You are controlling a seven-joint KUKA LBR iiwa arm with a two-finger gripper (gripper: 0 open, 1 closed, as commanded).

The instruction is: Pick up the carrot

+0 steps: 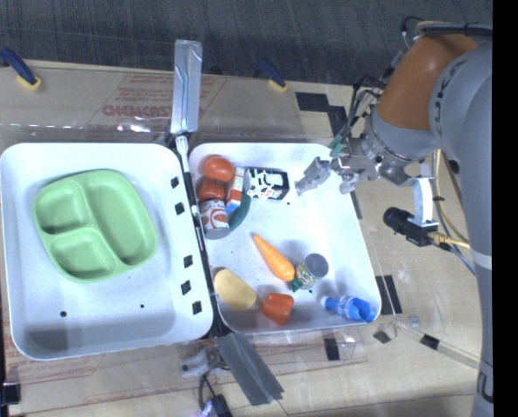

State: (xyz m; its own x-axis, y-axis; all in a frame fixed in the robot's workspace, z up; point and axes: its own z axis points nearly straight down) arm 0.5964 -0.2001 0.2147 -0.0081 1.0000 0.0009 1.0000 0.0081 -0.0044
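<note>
From the camera above the bench, two shallow white bins sit side by side. The left bin [33,320] holds a green divided plate [94,222] with three compartments, lying in the bin's upper half toward its left wall; nothing rests in the plate's compartments.

The right bin [342,233] carries the clutter. The carrot [274,256] lies flat near the middle of its floor, slanted, with its thin tip pointing up and to the left and its thick end down and to the right. Just beside that thick end stands a small can [311,270] with a grey lid, touching or nearly touching the carrot. Against the bin's left wall, toward the top, a red-orange rounded item [217,168] sits above a can with a red label [213,214], and a teal-edged piece [239,211] leans at the can's right. A black-and-white patterned object [266,183] lies just right of these, near the upper wall. Along the lower edge, a yellowish potato-like lump [234,289] touches a small red item [278,307], and a blue bottle [348,306] lies on its side in the lower right corner.

The gripper [315,174] hangs over the bin's upper right part, well apart from the carrot, its grey fingers [311,177] pointing left. Whether they are spread or closed cannot be told at this angle; nothing shows between them. The grey arm with its orange band [415,76] reaches in from the right
</note>
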